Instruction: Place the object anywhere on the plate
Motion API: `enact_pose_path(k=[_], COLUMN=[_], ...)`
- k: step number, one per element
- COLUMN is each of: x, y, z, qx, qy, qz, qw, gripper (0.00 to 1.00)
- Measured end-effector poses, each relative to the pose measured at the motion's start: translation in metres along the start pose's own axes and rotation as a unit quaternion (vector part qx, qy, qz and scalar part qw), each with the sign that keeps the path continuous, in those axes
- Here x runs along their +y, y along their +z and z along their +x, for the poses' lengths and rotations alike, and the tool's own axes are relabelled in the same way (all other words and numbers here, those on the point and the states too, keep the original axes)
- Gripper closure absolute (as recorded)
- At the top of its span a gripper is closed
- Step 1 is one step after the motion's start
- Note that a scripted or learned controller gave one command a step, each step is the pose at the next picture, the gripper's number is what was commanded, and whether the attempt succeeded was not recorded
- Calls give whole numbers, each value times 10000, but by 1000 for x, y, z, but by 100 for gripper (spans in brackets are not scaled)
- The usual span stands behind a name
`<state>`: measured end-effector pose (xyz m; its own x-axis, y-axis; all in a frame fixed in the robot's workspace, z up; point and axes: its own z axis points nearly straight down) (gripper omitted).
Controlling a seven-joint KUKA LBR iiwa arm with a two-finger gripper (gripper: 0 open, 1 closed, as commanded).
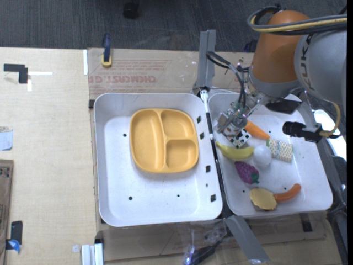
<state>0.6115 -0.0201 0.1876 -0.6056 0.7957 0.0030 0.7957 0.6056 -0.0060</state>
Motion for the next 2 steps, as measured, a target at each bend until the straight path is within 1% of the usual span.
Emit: enact_pose_path(k=[1,2], x=[58,58], y=[0,0], z=[44,44], qx=[-9,-9], qy=[-756,-756], qz=[-4,-4], qw=[9971,9971], gripper=[100,0])
